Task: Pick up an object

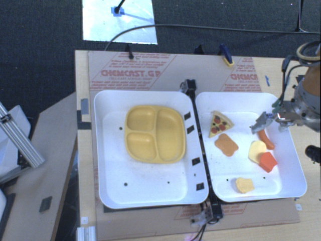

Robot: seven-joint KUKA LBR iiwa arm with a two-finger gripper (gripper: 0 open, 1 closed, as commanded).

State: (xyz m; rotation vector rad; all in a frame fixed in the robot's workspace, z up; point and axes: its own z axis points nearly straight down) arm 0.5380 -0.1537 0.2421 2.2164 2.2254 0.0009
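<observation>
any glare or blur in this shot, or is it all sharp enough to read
In the camera view, the silvery sheet at the top glares near white; the bins are evenly lit with only soft shadows; the board's red lettering reads clearly; the food pieces, such as the pizza slice, are crisp; the tool at the right is slightly soft.

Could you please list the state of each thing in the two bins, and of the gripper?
Yellow divided plate: upright in left bin, compartments bare.
Pizza slice: flat, right bin.
Orange sausage: lying under the gripper.
Red block: touching the pale yellow piece.
Gripper: low over right bin.
</observation>
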